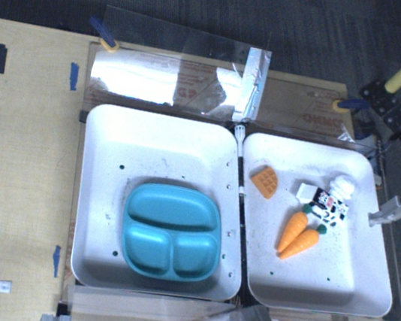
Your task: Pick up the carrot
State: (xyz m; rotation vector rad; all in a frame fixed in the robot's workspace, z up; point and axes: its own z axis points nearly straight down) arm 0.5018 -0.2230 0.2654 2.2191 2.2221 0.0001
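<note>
Two white bins side by side on my bench, carrot (299, 236) lying in the right bin (346, 291) just below a black-and-white toy (333, 202), waffle piece (264, 181) nearby, blue divided tray (171, 229) in the left bin (99, 177).

Grey metal gripper (399, 213) poking in at the far right edge of the view, about mid-height, tip pointing left and slightly down, most of the arm behind it cut off by the frame
</note>
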